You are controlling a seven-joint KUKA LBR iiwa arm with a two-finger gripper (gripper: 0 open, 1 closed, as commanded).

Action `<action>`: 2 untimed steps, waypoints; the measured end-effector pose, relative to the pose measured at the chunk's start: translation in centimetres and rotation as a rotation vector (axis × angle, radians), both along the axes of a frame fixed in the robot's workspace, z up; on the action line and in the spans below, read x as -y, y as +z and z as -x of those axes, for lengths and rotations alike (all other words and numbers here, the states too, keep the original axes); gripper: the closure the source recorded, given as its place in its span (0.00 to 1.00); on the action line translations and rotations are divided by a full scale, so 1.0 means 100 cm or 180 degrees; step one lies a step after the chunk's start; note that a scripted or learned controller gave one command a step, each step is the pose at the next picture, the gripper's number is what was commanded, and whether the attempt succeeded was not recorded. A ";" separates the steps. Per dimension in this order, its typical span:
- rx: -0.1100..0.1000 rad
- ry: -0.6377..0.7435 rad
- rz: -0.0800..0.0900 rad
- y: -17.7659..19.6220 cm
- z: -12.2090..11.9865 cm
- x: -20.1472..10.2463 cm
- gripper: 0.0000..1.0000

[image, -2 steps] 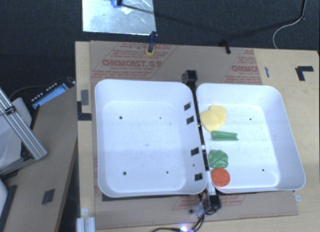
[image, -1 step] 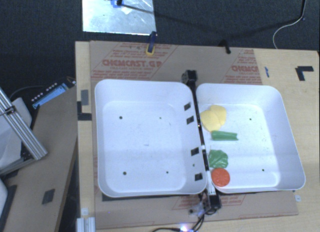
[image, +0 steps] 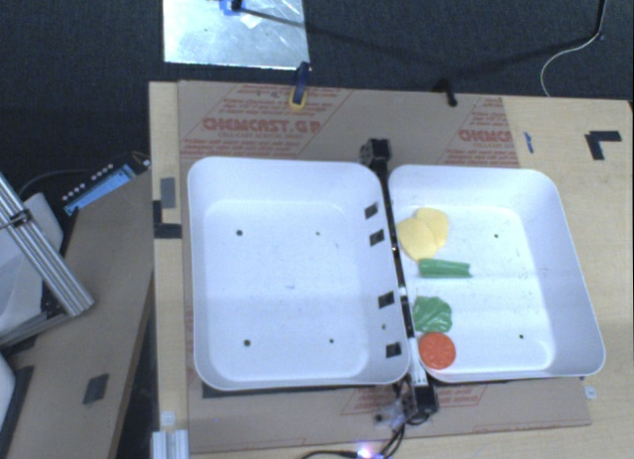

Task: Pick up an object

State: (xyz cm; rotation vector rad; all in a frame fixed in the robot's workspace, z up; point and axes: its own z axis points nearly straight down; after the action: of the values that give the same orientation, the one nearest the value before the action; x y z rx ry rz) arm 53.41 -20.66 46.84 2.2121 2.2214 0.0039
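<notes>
There are two white bins, the left bin (image: 287, 279) and the right bin (image: 515, 279). Four objects are counted: one yellow object (image: 423, 233), one long green object (image: 444, 269), one round green object (image: 432, 313) and one red object (image: 437, 350).

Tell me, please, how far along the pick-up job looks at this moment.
Nothing looks done yet. All four items lie in the right bin along its left wall: a yellow piece, a green strip, a green leafy piece and a red round piece. Nothing is in hand. The whole pick remains.
</notes>
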 end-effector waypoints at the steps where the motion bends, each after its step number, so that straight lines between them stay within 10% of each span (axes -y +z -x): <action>1: -0.0028 0.0020 -0.0018 -0.059 0.005 -0.070 1.00; 2: -0.0001 -0.0020 0.0006 -0.031 -0.012 -0.009 1.00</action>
State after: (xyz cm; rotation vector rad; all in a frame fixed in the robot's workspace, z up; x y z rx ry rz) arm 54.56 -19.80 43.72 2.2180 2.2137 0.0013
